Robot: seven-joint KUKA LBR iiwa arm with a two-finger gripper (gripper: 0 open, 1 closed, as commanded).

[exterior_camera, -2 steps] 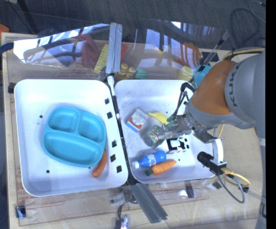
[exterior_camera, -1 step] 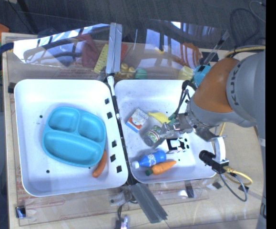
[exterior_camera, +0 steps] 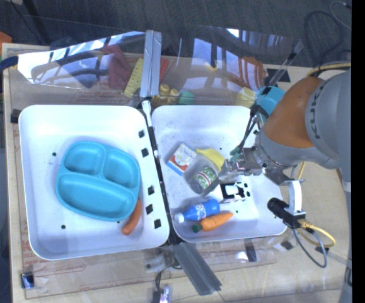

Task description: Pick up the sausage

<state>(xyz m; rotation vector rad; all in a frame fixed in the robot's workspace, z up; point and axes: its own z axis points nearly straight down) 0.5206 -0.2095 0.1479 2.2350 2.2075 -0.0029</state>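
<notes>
The sausage (exterior_camera: 131,220), a short reddish-brown link, lies in the left bin (exterior_camera: 37,169) against the front right edge of the blue divided plate (exterior_camera: 98,180). My gripper (exterior_camera: 231,170) is over the right bin (exterior_camera: 169,122), low beside a tipped can (exterior_camera: 203,178). That puts it well to the right of the sausage, across the wall between the bins. I see nothing of the sausage at the gripper.
The right bin holds a small carton (exterior_camera: 181,157), a yellow item (exterior_camera: 212,156), a blue bottle (exterior_camera: 198,211) and a carrot (exterior_camera: 218,221) near its front wall. A black-and-white tag (exterior_camera: 236,192) sits under the wrist. The grey arm (exterior_camera: 308,125) covers the right side of that bin.
</notes>
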